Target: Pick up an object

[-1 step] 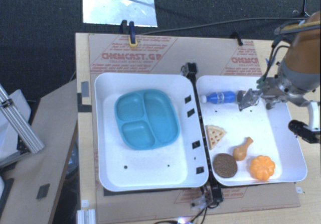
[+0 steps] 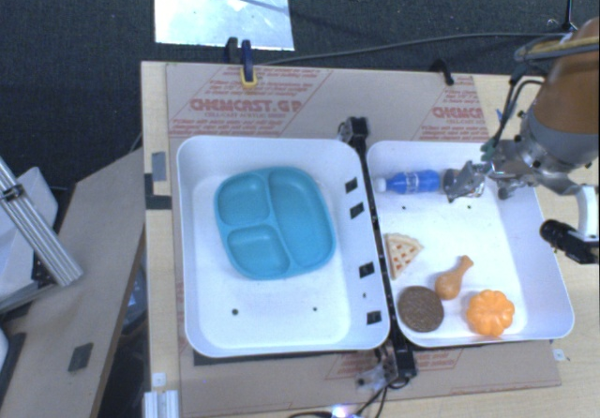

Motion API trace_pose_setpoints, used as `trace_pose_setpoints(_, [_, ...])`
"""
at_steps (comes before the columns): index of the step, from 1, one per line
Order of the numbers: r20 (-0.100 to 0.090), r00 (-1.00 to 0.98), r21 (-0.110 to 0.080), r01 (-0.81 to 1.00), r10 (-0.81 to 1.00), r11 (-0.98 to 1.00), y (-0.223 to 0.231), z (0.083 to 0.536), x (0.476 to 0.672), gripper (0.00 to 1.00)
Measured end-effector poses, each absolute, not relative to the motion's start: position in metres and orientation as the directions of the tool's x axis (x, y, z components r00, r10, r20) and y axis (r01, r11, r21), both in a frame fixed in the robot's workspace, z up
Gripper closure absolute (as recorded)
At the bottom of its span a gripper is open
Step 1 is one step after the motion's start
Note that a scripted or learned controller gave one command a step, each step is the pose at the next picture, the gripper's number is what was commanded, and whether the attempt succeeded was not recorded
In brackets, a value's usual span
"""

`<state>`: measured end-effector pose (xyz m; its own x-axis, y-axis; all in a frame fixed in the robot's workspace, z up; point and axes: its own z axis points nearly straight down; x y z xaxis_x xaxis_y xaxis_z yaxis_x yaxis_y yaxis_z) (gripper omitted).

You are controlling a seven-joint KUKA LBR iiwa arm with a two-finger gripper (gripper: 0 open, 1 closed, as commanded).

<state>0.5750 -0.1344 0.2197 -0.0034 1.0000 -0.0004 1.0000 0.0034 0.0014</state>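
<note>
White bins [image 2: 281, 332] on cardboard-covered bench [image 2: 309, 97]; dark carpet [image 2: 75, 32] around.

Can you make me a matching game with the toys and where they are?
Things:
1. tray
2. bottle
3. pumpkin
4. cookie

Places:
A. front right corner of the right bin
B. left bin
C. back of the right bin, by the gripper
D. front of the right bin, by the divider

Pairs: 1-B, 2-C, 3-A, 4-D
</note>
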Motion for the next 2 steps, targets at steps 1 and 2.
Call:
trace_pose_setpoints(1, [0.0,-0.002,0.001,1.0,1.0,0.002,-0.134,0.179,0.58,0.0])
trace_pose_setpoints(2, [0.001,-0.005,-0.001,1.0,1.0,0.005,-0.126,0.13,0.586,0.0])
